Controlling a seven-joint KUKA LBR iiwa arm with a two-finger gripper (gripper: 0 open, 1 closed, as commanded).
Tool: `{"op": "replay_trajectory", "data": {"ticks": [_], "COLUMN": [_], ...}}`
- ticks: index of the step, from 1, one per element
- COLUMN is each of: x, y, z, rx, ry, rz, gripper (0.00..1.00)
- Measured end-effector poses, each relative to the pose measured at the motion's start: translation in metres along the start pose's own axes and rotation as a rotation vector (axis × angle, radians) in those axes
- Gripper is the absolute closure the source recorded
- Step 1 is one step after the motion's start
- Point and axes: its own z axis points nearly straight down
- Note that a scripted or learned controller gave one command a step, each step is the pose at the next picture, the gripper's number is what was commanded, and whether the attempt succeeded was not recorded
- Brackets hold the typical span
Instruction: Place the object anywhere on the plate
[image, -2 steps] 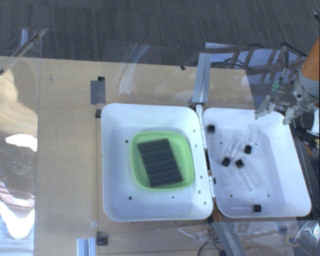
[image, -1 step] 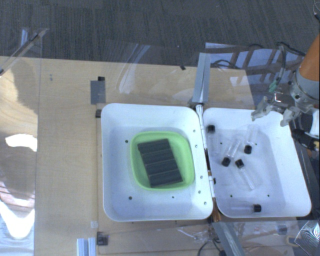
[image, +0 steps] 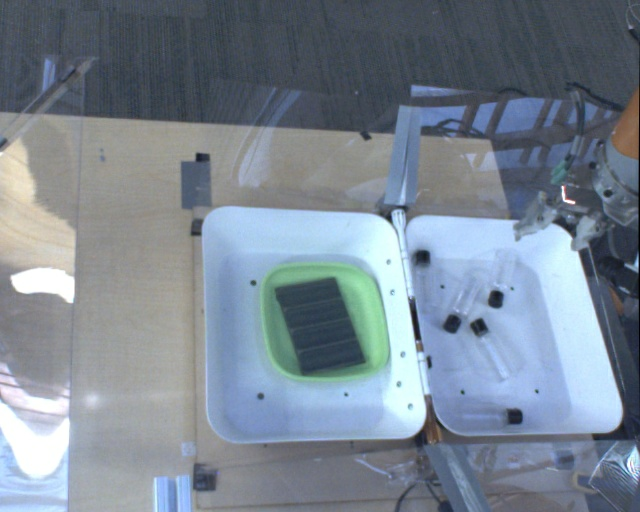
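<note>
Vials (image: 478, 310) lie scattered in the right bin (image: 590, 390); end effector (image: 556, 222) open above its rim.

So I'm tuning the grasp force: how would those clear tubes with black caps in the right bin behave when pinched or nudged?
The clear tubes look smooth and round, so they would probably roll on the right bin floor if nudged. They seem thin and light, likely slippery. They lie close together, so one may bump its neighbours.

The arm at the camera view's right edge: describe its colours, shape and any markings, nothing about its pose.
A small part of the arm enters the frame: an orange band at the top, then a pale grey rounded wrist section. Below it, the gripper is light grey metal with two slim prongs spreading downward. A small red-lit mark sits on its body, and dark cables run behind.
</note>
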Motion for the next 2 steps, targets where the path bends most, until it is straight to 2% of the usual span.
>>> {"op": "replay_trajectory", "data": {"ticks": [1,2], "x": [-0.002,0.009], "y": [0.01,0.001], "z": [-0.002,-0.002], "rx": [0.0,0.003], "ry": [0.001,0.001], "rz": [0.063,0.04], "gripper": [0.0,0.0]}}
